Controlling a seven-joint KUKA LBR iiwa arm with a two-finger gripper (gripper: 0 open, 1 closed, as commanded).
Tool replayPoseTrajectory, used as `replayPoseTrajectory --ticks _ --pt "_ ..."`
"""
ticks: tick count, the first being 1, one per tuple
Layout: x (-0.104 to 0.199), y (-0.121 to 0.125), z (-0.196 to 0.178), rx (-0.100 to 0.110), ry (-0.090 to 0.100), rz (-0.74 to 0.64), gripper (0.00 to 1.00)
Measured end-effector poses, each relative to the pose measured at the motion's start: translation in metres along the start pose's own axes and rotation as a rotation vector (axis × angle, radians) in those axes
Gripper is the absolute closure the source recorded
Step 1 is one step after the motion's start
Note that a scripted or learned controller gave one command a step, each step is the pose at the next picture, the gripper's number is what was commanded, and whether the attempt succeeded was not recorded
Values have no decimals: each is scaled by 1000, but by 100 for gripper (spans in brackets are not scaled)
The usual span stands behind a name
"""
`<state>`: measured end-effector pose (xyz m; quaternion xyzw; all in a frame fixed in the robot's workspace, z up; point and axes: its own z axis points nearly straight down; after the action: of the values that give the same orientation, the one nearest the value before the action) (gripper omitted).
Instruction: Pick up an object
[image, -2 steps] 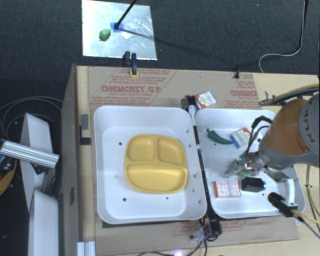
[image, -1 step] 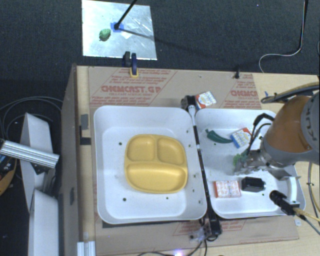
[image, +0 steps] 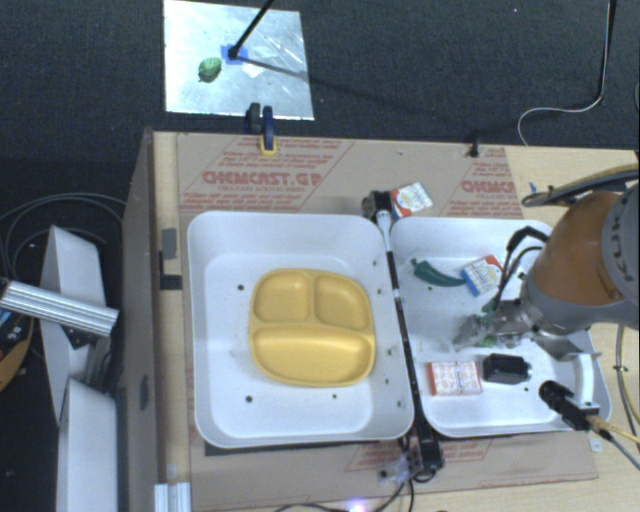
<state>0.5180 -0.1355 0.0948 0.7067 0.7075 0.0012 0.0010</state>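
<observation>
The right bin (image: 560, 425) holds a dark green curved piece (image: 436, 272), a small colourful box (image: 482, 274), a red-and-white packet (image: 454, 377) and a black block (image: 505, 368). My gripper (image: 478, 331) is low in the middle of this bin. It is below the colourful box, above the black block and up-right of the packet. The grey wrist and orange band (image: 585, 262) hide the bin's right part. I see nothing clearly held.
The left bin (image: 215, 300) carries a yellow divided plate (image: 312, 327). A small orange-and-white packet (image: 411, 199) lies on the cardboard behind the bins. A blue clamp (image: 262, 120) and a shiny sheet (image: 236, 60) are further back.
</observation>
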Motion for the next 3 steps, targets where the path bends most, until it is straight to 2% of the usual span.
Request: replayPoseTrajectory --ticks 1,2,3 --pt "-12 -31 10 2 0 1 0" --pt "32 35 -18 0 0 -3 0" --pt "31 36 -28 0 -1 -3 100"
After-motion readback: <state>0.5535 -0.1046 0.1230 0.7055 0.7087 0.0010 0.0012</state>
